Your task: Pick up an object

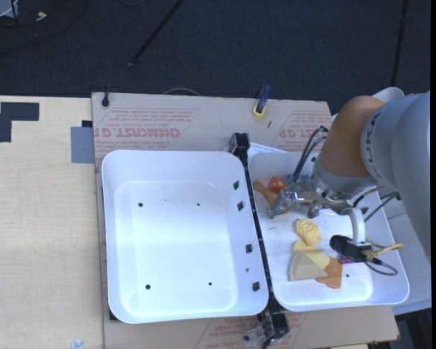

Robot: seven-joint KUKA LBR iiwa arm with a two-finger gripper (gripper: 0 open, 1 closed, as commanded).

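- Far left: the pale worktop (36, 217), with a cardboard sheet (167, 126) laid under both bins.
- Next along, the left bin (105, 195): shallow, white, pressed against its neighbour along a clipped seam.
- Then the right bin (392, 297): home to every candidate for the pick, all gathered in its left half and middle.
- Towards the back-left of that bin: a small orange-red piece (272, 185), just beside the pincer (294, 203) and apart from the other items.
- The pincer itself: low over the bin floor, between the orange-red piece and the yellow one; wide or narrow, cannot tell from this angle; nothing seen gripped.
- Just in front of it: a yellow ridged piece (307, 231), probably light toy plastic, stiff and a little slick; best taken across its narrow width, using the ridges for bite.
- Nearer the front: a pale wedge (304, 267) touching an orange piece (333, 275); likely light too, but with sloped faces prone to slipping out, and too crowded for a clean close.
- Far right: the grey arm (400, 144), orange-banded, reaching in over the bin's back-right.
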